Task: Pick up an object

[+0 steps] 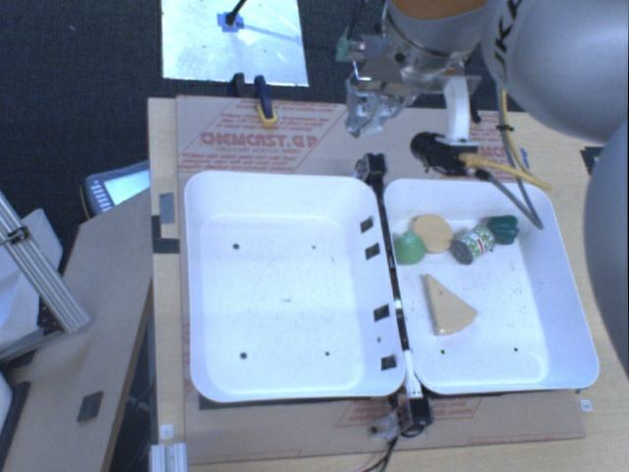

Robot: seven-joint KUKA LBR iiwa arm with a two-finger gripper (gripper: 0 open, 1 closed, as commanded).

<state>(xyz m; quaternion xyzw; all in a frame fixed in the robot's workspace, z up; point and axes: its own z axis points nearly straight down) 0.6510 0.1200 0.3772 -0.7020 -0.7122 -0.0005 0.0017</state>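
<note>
The right bin (560, 293) holds several small things. A green rounded piece (409, 248) lies near the bin's left wall, touching a tan round disc (431, 231). Right of these lies a small bottle with a green cap (482, 241), on its side. A tan wedge (448, 306) rests nearer the bin's middle. My gripper (370, 114) hangs high beyond the far rims of both bins, near the seam between them. It is well away from all the objects, and nothing shows in it.
The left bin (211, 264) sits beside the right one, with black clips (378, 283) along the seam. Behind the bins are a yellow-and-blue clamp (263, 101), a shiny plate (233, 26) and a black fitting with yellow cable (442, 152). The arm's grey body (580, 57) overhangs the far right.
</note>
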